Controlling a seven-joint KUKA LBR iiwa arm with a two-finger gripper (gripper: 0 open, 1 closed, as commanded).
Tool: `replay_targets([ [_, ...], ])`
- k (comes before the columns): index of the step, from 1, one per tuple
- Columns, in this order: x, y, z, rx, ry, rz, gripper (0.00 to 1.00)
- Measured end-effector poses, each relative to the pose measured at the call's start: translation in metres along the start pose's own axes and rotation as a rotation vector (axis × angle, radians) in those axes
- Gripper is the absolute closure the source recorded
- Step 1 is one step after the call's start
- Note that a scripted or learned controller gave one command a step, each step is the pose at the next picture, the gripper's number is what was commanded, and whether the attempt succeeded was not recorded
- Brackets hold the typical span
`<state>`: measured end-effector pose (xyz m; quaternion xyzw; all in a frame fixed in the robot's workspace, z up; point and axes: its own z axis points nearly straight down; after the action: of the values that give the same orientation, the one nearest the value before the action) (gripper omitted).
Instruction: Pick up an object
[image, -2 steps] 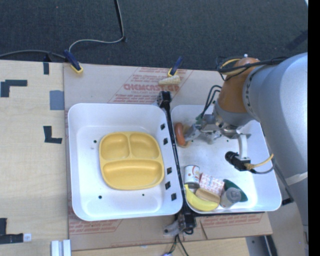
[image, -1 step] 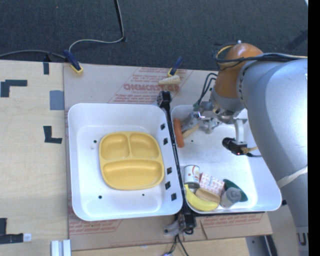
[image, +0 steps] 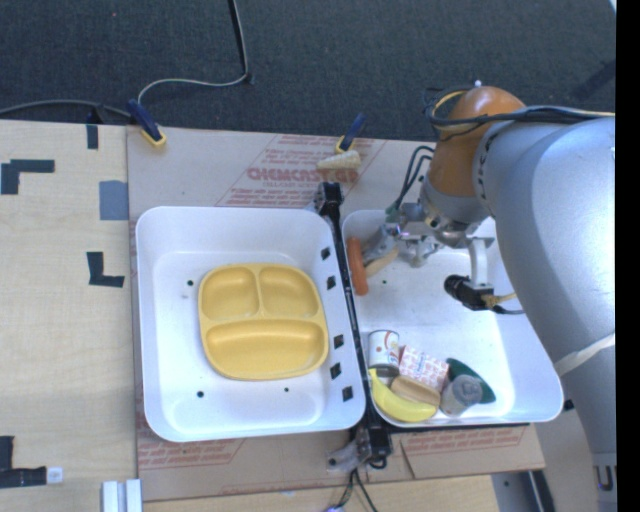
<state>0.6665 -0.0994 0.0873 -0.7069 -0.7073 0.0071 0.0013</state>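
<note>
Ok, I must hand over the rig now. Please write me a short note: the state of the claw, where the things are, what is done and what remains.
Claw: low over the far left part of the right bin; it is close to the orange carrot-like piece by the divider, and a grasp cannot be confirmed.
Things: banana, small can, red-patterned packet, grey cup and a dark green item crowd the right bin's near end. The yellow divided plate lies in the left bin.
Done: nothing lifted yet.
Left: grasp one object and raise it.
</note>
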Motion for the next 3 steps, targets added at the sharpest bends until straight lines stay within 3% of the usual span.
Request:
replay_targets([
  [1, 0.001, 0.002, -0.012, -0.012, -0.001, -0.001, 1.0],
  [2, 0.001, 0.002, -0.01, -0.009, -0.001, 0.0, 0.0],
  [3, 0.002, -0.022, 0.0, -0.02, 0.005, 0.001, 0.0],
])
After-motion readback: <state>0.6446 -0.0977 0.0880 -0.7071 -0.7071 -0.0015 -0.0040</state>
